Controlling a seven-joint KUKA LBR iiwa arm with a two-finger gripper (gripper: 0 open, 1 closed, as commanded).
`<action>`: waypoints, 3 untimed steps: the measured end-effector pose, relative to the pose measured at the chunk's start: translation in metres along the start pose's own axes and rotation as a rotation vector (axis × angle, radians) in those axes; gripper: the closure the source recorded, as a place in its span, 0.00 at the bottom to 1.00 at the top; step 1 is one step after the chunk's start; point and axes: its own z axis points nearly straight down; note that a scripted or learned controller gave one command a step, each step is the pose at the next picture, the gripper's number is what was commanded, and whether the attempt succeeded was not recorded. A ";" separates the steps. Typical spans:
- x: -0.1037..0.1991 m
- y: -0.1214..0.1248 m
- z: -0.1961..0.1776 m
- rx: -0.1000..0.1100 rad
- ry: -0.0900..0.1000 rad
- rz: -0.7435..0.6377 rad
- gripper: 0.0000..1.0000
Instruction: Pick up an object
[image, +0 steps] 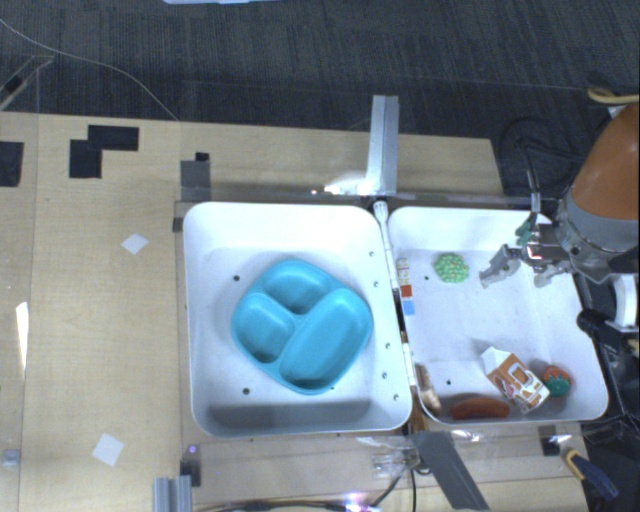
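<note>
Nothing picked yet: we see the gripper (503, 262) spread and empty, hovering just right of the green ball (451, 267) in the right bin (440, 330).

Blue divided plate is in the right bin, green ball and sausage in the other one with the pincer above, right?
Not quite: the camera view shows the blue divided plate in the left bin. The green ball and sausage lie in the right bin, with the pincer above it.

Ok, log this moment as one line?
gripper over right bin, near green ball | holding nothing visible | blue tray in left bin
</note>
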 end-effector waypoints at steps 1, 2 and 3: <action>-0.031 -0.082 0.046 0.000 0.000 -0.152 0.00; -0.029 -0.079 0.102 -0.008 -0.003 -0.243 0.00; -0.029 -0.076 0.091 -0.017 -0.007 -0.244 1.00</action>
